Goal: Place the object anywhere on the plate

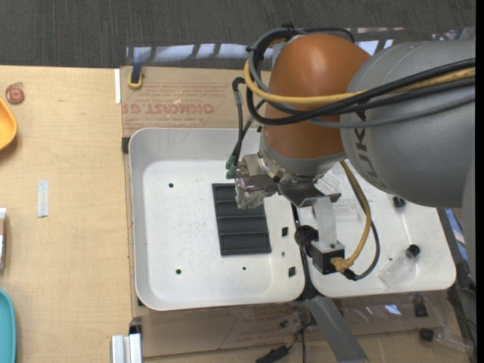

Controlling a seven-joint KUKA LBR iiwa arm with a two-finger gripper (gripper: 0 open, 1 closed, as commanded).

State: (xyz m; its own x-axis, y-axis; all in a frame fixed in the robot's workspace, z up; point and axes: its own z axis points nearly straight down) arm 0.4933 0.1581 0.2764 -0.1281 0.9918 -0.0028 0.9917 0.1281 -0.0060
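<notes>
While the gripper (248, 191) hung over the dark ridged object (240, 219) mid-frame, its grip state unreadable, placement looked unfinished.

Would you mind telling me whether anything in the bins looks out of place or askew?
Nothing looks spilled or damaged. The dark ridged block lies flat in the left bin, slightly askew to its walls, with the gripper at its top end. I see no plate.

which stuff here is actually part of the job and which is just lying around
Part of the job:
- black ridged plate in the left bin
- end effector, over the plate's top edge

Lying about:
- cardboard sheet
- clear plastic pieces in the right bin
</notes>
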